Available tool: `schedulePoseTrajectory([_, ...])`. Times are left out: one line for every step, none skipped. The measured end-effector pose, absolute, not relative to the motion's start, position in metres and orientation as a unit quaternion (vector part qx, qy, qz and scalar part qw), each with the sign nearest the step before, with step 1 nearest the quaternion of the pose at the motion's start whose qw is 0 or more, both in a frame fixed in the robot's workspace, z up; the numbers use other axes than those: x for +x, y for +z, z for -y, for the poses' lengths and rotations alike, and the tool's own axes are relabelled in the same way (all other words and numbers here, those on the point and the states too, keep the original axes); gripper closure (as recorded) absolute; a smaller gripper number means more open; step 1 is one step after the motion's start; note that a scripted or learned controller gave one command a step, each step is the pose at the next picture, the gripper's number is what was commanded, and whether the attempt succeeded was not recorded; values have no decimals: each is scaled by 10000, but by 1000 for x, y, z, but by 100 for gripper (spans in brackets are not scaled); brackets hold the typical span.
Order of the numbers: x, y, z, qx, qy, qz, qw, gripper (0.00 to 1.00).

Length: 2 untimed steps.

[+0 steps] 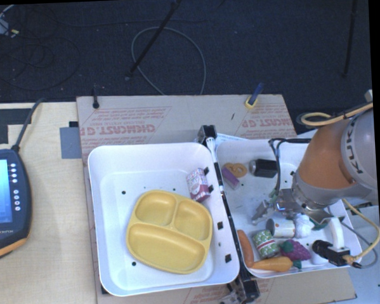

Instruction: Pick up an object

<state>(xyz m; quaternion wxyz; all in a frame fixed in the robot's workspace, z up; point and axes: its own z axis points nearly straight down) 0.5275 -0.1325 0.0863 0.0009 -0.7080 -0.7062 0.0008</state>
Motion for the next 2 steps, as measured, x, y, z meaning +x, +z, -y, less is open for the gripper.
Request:
schedulePoseTrajectory([496,88,128,-7078,-24,7064,-36,0])
schedulePoseTrajectory([582,87,78,-7051,-14,7091,-3,0])
